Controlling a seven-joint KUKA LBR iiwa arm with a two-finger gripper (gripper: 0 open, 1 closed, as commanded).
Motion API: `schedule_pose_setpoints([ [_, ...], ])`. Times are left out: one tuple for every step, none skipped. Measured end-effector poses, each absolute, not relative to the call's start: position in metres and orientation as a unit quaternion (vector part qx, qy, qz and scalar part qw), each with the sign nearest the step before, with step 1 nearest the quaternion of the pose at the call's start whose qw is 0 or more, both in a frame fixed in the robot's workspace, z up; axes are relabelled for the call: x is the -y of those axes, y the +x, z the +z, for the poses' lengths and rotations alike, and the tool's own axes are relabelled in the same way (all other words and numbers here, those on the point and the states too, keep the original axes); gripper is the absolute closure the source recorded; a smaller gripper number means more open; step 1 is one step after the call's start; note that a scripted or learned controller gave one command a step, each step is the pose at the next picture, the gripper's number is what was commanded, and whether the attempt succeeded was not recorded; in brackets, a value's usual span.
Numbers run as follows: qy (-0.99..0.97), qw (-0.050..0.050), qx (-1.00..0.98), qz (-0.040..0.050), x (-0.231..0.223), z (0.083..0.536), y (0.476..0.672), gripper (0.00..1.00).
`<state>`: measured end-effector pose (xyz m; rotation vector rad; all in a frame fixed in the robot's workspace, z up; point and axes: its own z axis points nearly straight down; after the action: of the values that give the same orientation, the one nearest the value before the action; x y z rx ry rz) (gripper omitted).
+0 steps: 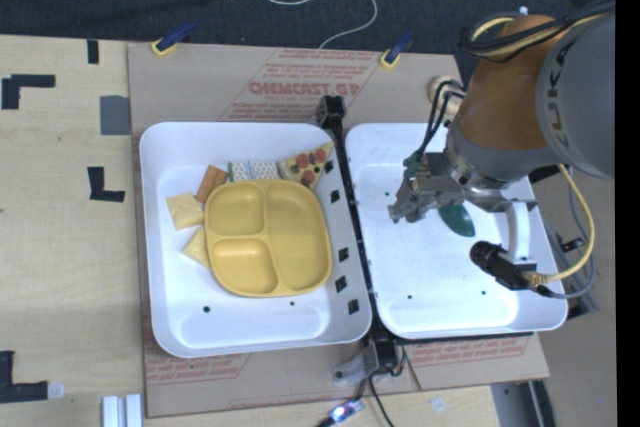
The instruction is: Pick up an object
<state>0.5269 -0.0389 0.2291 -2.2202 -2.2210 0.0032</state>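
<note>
Gripper [412,202] low over right bin [400,300], teal object [460,218] just beside it (finger state: cannot tell); yellow divided plate [268,237] in left bin [175,315].

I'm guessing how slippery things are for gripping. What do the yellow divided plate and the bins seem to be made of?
Yellow divided plate: probably moulded plastic, smooth with a soft sheen, one even colour and rounded compartment ridges. Left bin and right bin: look like thin white plastic, glossy, with rounded corners and rolled rims; painted metal can't be ruled out.
</note>
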Motion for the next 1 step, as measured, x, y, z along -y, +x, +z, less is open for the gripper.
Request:
schedule_pose_setpoints([
  [-0.706,0.001,0.708,0.0007,0.0308,0.2259,0.5328,1.00],
])
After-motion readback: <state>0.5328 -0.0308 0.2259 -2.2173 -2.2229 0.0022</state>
